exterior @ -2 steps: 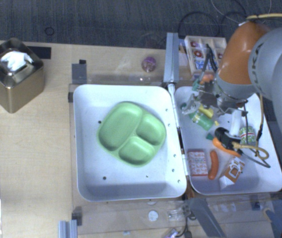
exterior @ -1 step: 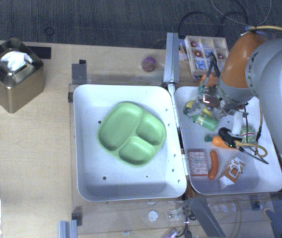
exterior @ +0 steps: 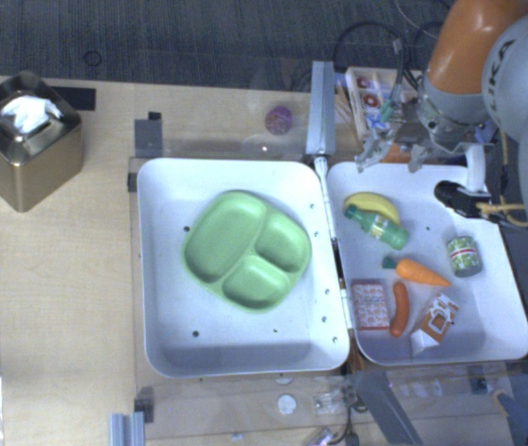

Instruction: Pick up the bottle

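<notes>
The bottle [exterior: 379, 227] is small and green with a yellow cap, and it lies on its side in the upper left part of the right bin [exterior: 506, 328]. It rests right against a yellow banana [exterior: 376, 203]. My gripper [exterior: 389, 162] hangs over the bin's back rim, a short way behind the bottle and slightly to its right. Its two fingers are spread apart, open, with nothing between them.
The right bin also holds a carrot [exterior: 421, 271], a small green can [exterior: 464, 255], a sausage [exterior: 399, 308], a red packet [exterior: 369, 305] and a small carton [exterior: 437, 320]. A green divided plate [exterior: 248, 249] lies in the left bin [exterior: 166, 342]. A tissue box [exterior: 27, 142] stands far left.
</notes>
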`<state>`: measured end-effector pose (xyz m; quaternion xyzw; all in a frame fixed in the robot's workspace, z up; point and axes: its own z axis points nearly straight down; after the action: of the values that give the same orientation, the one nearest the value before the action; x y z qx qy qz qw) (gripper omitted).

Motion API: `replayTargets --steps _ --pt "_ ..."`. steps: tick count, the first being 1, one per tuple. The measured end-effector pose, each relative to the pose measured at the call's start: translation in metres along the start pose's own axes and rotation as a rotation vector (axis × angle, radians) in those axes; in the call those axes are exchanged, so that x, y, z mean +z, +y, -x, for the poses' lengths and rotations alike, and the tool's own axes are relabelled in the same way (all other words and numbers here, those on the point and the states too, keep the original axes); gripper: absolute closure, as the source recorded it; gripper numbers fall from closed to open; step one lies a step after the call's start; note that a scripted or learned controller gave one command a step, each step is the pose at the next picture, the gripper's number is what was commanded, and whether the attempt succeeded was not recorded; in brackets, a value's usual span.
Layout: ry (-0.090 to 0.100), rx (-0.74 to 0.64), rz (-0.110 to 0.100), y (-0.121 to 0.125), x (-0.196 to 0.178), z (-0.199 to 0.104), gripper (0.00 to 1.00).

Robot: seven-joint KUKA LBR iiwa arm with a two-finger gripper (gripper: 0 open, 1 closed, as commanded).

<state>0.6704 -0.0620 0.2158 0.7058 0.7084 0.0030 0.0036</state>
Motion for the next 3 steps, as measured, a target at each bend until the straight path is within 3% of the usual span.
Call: replayTargets --steps 1,2,3 --pt "0.001 0.079 -0.002 -0.007 -0.017 -0.045 0.0" --pt "0.001 -0.09 -0.004 -0.047 0.029 0.012 0.0" --pt "0.001 0.002 -0.003 -0.07 0.122 0.049 0.0"
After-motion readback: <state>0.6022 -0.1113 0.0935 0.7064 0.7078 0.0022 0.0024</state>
